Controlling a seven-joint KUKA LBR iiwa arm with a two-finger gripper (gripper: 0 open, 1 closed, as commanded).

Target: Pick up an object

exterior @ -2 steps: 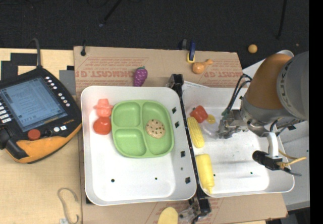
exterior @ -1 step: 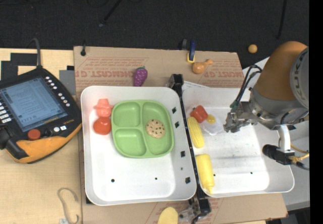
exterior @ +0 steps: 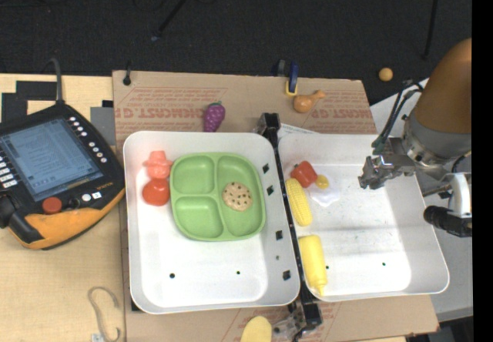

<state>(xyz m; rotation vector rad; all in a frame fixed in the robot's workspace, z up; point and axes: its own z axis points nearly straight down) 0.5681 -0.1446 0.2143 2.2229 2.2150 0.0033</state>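
Observation:
My gripper (exterior: 375, 176) hangs over the right bin (exterior: 385, 271), near its upper right part, with nothing visible between its fingers. In that bin a red pepper-like toy (exterior: 305, 172) lies at the upper left, with a small yellow piece (exterior: 322, 181) beside it. A corn cob (exterior: 299, 202) sits just below them and a yellow block (exterior: 313, 262) lies along the bin's left wall. The left bin (exterior: 200, 279) holds a green divided plate (exterior: 216, 198) with a cookie (exterior: 237, 196) in its right compartment. Pink and red toys (exterior: 156, 177) lie to the plate's left.
A purple grape toy (exterior: 213, 115) and an orange pear-shaped toy (exterior: 306, 100) rest on the cardboard behind the bins. A teach pendant (exterior: 50, 171) lies on the bench at left. A yellow object (exterior: 256, 328) sits below the bins. A black clamp divides the two bins.

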